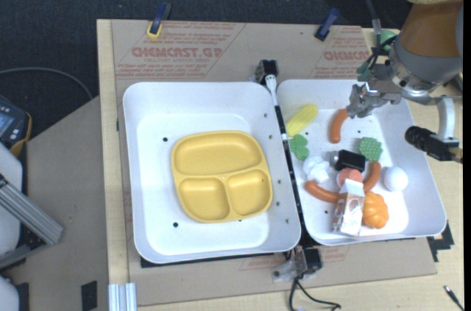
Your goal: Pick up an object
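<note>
My gripper (362, 102) hangs over the back of the right bin (430, 193), just right of and above an orange sausage (337, 126). Nothing shows in its grasp. Left of the sausage lies a yellow corn cob (302, 118), with a green toy (299, 146) below it. Toward the front sit a green leafy piece (370, 148), a black block (348, 159), a white egg (396, 179), an orange pumpkin (375, 209), a small carton (349, 210) and two more sausages (321, 191).
The left bin (136, 155) holds a yellow divided plate (218, 175). A black clip (266, 71) stands at the back between the bins. Blue clamps (157, 19) hold the cardboard at the far edge. The arm's body (430, 37) looms at the right.
</note>
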Robot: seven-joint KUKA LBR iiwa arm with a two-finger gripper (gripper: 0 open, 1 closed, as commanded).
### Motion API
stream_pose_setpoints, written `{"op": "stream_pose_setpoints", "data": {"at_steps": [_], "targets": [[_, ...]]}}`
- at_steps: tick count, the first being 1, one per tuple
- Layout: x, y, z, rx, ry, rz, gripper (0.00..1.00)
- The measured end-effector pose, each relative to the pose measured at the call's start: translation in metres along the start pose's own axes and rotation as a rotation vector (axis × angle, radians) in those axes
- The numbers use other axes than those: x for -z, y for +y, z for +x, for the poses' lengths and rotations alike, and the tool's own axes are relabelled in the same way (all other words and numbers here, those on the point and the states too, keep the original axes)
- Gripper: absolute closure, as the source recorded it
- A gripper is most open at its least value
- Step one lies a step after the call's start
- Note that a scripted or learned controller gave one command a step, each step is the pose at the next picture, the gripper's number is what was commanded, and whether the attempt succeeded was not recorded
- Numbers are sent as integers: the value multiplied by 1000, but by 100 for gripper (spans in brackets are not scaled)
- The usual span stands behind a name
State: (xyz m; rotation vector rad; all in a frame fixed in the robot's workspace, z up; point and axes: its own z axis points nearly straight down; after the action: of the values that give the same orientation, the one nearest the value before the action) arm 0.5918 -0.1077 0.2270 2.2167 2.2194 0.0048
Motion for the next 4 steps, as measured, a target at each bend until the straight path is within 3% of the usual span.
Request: {"op": "stream_pose_setpoints", "data": {"at_steps": [1,2,3,4], "targets": [[5,50,20,3,0,-1,100],[5,73,53,3,1,1,100],[5,82,44,0,-1,1,100],[-6,67,51,-2,1,9,100]]}}
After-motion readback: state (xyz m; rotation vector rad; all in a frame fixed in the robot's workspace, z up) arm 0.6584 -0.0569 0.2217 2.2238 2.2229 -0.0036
